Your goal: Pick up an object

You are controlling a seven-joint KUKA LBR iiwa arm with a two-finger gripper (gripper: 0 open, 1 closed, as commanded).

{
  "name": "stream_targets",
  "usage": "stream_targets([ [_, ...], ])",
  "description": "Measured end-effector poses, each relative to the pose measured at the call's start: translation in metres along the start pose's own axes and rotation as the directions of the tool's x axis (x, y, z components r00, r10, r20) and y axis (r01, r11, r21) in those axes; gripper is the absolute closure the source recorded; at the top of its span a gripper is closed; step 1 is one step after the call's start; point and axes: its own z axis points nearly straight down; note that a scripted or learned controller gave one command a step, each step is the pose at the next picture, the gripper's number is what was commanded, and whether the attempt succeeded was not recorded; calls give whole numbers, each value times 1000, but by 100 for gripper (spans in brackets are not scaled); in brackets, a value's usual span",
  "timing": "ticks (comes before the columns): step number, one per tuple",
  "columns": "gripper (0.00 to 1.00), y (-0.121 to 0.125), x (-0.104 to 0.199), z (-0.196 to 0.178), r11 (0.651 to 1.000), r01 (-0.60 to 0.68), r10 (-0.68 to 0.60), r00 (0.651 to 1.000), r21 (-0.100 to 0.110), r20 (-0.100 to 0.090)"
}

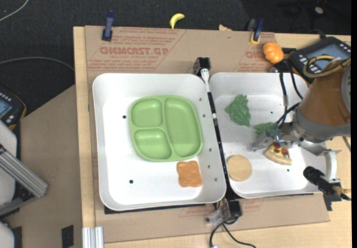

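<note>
The gripper (pixel 266 142) was the hardest thing to read. It sat low in the right bin (pixel 254 82), right of the frame's centre, as a grey, blurred shape beneath the wrist, and whether it was wide, narrow or holding anything could not be told. A small green piece (pixel 266 128) lay right at its upper edge, close enough that touching or apart could not be settled. Just to its lower right lay a pizza slice toy (pixel 277 153), yellow with red spots, partly tucked under the wrist hardware, so its full outline was hidden.

The arm (pixel 329 104) came in from the right edge of the frame, its orange band broad and tilted, its grey wrist angled down and leftward into the bin. Its upper part was cut off by the frame. Black cables ran along its left side.

Elsewhere in the right bin, a leafy green toy (pixel 239 109) lay toward the upper left, well apart from the gripper, and a tan round cookie (pixel 240 167) lay near the lower left corner.

The left bin (pixel 111 129) held a green divided plate (pixel 165 128) with three compartments, near the middle. An orange waffle-like piece (pixel 189 173) lay just below the plate's lower right corner.

On the cardboard beyond the bins, a small orange fruit (pixel 273 52) sat at the upper right and a yellow banana (pixel 176 19) at the top edge.
</note>
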Motion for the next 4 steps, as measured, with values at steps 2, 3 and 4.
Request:
stream_targets([
  [2,0,25,5,1,1000,-1,1,1000,5,-2],
  [3,100,27,3,-11,1000,-1,1,1000,-2,5],
  [4,100,35,109,-101,1000,12,-12,1000,3,-10],
])
